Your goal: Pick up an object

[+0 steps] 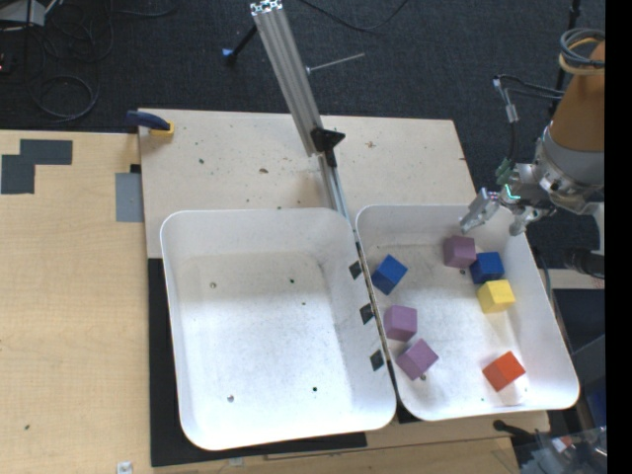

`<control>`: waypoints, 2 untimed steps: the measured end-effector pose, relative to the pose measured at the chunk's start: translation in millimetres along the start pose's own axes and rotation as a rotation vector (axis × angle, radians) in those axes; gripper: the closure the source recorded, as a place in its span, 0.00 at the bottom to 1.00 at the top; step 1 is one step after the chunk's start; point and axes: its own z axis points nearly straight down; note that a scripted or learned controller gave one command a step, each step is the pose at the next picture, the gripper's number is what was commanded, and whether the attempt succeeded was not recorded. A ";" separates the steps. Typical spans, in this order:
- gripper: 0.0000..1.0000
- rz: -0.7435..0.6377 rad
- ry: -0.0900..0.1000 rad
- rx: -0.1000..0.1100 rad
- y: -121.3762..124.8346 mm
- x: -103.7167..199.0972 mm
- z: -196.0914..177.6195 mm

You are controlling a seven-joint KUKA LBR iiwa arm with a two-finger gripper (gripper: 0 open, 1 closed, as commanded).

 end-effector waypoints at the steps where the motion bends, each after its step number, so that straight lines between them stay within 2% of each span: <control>1: 0.00 -0.004 -0.002 -0.003 0.9 0.2 -2.5; 2: 0.00 0.001 0.000 0.001 -10.2 1.6 51.2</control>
